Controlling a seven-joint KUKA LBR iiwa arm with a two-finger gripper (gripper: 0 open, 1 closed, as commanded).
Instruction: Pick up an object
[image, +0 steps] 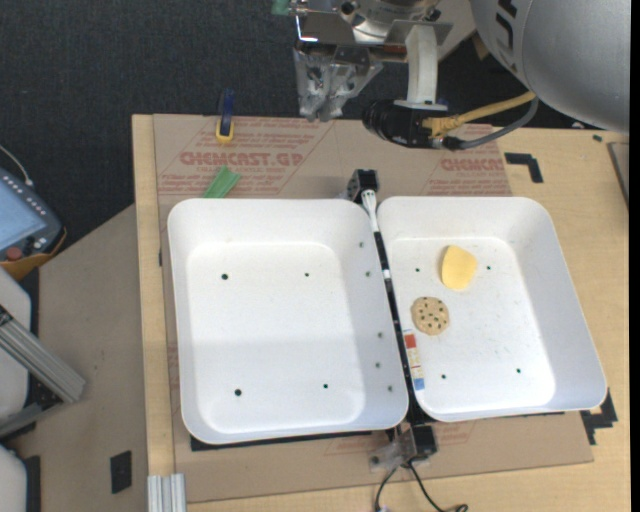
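Observation:
A yellow rounded piece (459, 268) lies in the right bin (560, 300), near its middle. Just below and left of it lies a round brown cookie with dark chips (430, 315). A thin red, white and blue strip (413, 360) rests along that bin's left wall. My gripper (327, 98) hangs high at the top of the view, above the bench's far edge and well away from both bins, with nothing seen between its fingers.
The left bin (190, 300) sits beside the right one on a cardboard sheet. A green strip (221, 182) and a yellow-blue clamp (225, 120) lie on the far left of the cardboard. Black cables (410, 125) coil behind the bins.

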